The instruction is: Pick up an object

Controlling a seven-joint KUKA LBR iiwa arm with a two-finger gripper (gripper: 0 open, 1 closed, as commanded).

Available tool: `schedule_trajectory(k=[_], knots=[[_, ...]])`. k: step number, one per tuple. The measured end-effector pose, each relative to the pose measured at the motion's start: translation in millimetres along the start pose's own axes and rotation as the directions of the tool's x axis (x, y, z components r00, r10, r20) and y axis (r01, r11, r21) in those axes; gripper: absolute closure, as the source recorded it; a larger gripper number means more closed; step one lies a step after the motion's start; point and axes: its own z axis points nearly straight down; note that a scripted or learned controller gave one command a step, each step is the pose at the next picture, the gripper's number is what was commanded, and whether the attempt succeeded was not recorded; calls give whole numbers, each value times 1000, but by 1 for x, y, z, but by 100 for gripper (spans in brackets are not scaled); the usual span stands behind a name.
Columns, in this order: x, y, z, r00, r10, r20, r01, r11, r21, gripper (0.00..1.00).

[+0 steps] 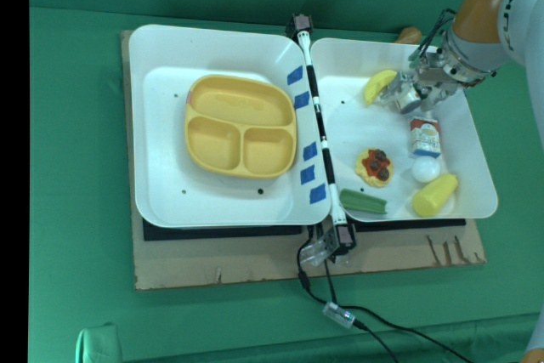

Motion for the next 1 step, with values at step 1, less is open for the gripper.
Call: schedule_trajectory(k=[1], knots=[[-3,3,-17,1000,5,5,-5,1000,-15,100]])
